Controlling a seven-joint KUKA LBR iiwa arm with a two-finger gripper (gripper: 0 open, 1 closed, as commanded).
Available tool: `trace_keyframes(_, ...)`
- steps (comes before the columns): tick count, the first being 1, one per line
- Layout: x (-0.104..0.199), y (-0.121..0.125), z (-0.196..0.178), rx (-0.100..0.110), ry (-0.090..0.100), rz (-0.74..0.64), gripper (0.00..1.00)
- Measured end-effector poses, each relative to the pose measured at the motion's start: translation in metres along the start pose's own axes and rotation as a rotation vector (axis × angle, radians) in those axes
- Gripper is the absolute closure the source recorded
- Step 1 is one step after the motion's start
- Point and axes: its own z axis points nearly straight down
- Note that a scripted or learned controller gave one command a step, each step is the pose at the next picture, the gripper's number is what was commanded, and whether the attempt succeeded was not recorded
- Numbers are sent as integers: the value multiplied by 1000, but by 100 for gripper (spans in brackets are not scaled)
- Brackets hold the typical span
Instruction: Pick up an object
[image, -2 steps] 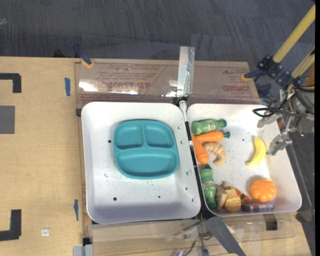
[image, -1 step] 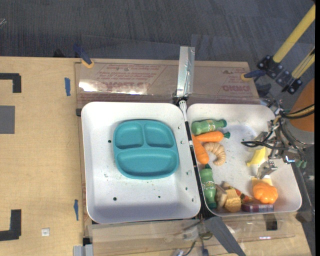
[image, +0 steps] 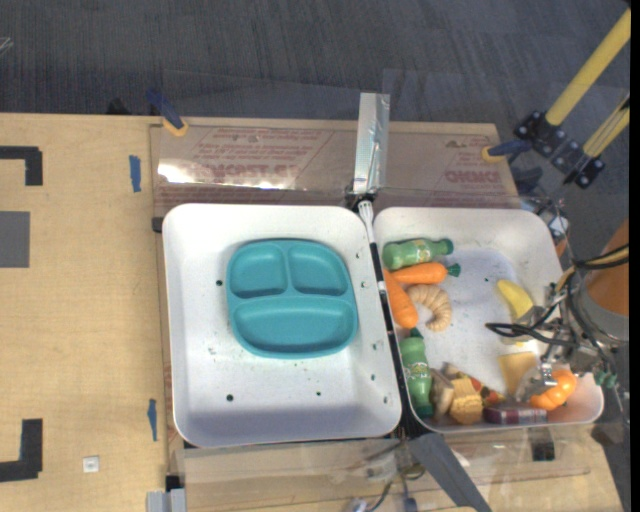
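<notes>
A teal divided plate (image: 291, 297) sits in the left bin (image: 190, 330). The right bin (image: 480, 228) holds toy food (carrots, a banana). At lower right the gripper (image: 548, 378) hangs just above an orange piece (image: 556, 391), directly beneath it; its grip state cannot be told.

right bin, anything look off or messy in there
Nothing looks spilled or broken. The toy food in the right bin is just crowded along its left wall and near edge, with the banana lying apart.
</notes>
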Motion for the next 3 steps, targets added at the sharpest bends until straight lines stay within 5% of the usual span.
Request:
trace_keyframes(1, -71, 7, 1, 1, -4, -118, 0)
trace_keyframes(2, -74, 8, -11, 3, -14, -120, 100)
trace_keyframes(3, -60, 107, -76, -4, -2, -197, 100)
